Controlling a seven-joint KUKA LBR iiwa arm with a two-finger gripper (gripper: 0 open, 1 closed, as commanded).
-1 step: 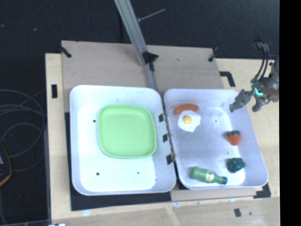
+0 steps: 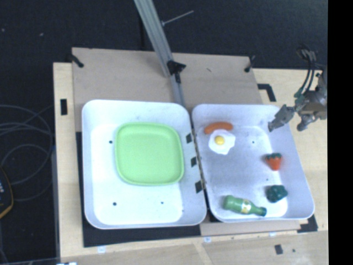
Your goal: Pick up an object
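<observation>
1. Left of the gripper (image 2: 290,120), the right bin (image 2: 249,110) held a sausage (image 2: 218,128), fried egg (image 2: 221,142), strawberry (image 2: 274,161), dark green piece (image 2: 276,192) and green bottle (image 2: 243,206).
2. Farther left, the other bin (image 2: 99,164) held a green plate (image 2: 149,153).
3. The gripper's fingers stood spread, grasping nothing.

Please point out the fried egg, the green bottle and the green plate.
Egg (image 2: 221,142): camera view, on its yolk.
Bottle (image 2: 238,204): camera view, on its body.
Plate (image 2: 149,153): camera view, on its centre.

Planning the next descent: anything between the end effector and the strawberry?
Nothing visible. The end effector sits over the right bin's upper right rim; the strawberry lies below it in the image, with bare bin floor between.
</observation>
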